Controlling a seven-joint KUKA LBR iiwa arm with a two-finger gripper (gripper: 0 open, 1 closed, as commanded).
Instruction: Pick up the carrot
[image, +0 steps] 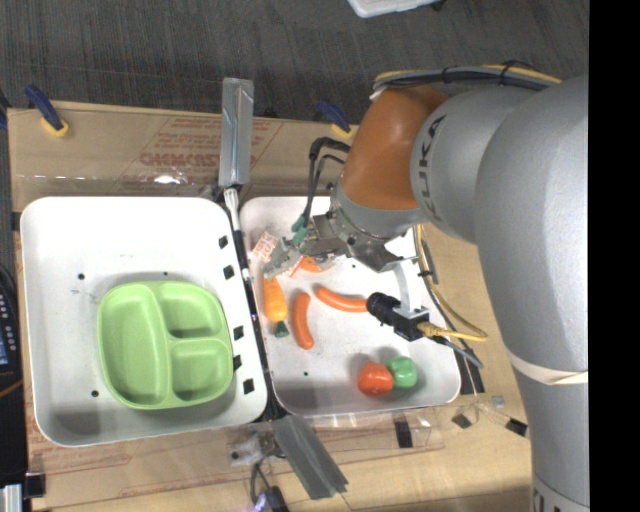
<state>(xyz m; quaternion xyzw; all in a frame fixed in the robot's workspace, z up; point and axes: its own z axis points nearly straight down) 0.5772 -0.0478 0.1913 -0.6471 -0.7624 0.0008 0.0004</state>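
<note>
Nearest, a tomato is sitting at six o'clock in the right bin. The carrot is lying at nine. Beyond, the gripper is hovering; its opening I cannot tell. It's risking grabbing a neighbouring sausage instead.

Arm: thick rounded grey casing, smooth, bulky. Orange band above the wrist, glossy, dome-shaped from this angle. Dark raised lettering on the grey shell just beside the band, reads as part of "KUKA". Black cables loop down the band's left side; yellow and black cables run over its top. Wrist flange silvery-grey, with a black fitting and a thin yellow lead below it. Gripper: small, metallic, detail probably too blurred to read.
</note>
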